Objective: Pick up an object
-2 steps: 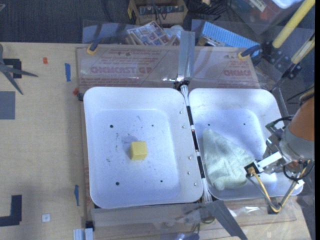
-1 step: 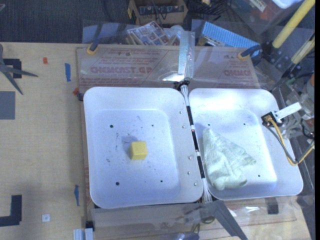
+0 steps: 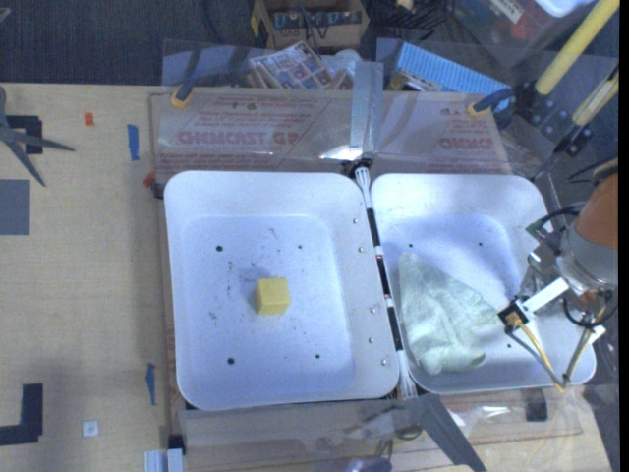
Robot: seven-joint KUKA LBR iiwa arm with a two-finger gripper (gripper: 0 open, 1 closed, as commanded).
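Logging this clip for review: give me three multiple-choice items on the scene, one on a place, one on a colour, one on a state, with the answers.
1. Where does the yellow block lie?
A. left bin
B. right bin
C. on the bench

2. What colour is the crumpled cloth?
A. red
B. whitish
C. black

3. How does the gripper stand to the cloth?
A. lifting it clear
B. buried under it
C. beside it, over the right bin's right edge

Answers:
1 A, the block rests near the middle of the left bin.
2 B, it is pale like the right bin.
3 C, its thin fingers point down right of the cloth, nothing between them.
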